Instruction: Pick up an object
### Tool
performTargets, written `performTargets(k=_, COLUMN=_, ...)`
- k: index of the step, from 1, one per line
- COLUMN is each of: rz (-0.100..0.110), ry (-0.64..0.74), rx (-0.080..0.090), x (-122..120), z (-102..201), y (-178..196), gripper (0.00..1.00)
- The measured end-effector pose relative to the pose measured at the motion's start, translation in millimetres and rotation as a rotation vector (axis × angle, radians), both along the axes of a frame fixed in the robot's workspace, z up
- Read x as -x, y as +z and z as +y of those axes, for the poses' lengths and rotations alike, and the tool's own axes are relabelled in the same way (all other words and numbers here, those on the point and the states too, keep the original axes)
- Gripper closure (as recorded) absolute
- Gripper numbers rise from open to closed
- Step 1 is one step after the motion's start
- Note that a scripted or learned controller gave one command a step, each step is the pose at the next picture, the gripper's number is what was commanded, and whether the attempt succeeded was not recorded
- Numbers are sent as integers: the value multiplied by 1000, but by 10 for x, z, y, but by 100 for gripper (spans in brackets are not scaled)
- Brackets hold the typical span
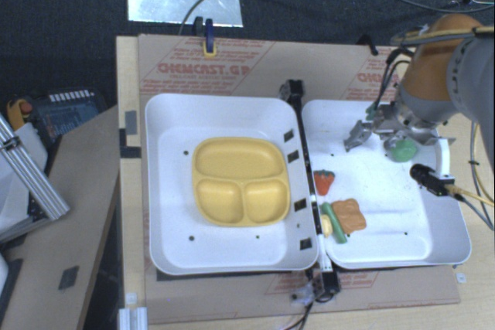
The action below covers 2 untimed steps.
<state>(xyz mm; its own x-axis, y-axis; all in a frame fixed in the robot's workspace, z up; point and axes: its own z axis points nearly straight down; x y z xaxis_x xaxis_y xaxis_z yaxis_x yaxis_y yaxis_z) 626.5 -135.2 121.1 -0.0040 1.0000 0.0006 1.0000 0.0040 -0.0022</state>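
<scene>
My gripper (357,138) hangs over the back part of the right bin (445,243), reaching in from the right. A round green object (403,150) lies just right of it, beside the wrist and partly under it. Further forward near the bin's left wall lie a red strawberry-like piece (324,182), an orange toast-like piece (350,215), a green stick (335,222) and a small yellow piece (326,226). The gripper is well apart from these.
The left bin (166,166) holds a yellow divided plate (240,180) in its middle. A black-clipped divider (302,166) runs between the two bins. Bare white floor lies at the right bin's front right.
</scene>
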Motion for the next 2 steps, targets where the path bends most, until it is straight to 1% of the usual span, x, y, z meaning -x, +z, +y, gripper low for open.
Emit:
performTargets(k=1, rz=-5, ry=0, rx=2, x=-13, z=-11, y=141, gripper=100)
performTargets(k=2, rz=-10, ry=1, rx=2, x=-120, z=31, y=650, gripper=100)
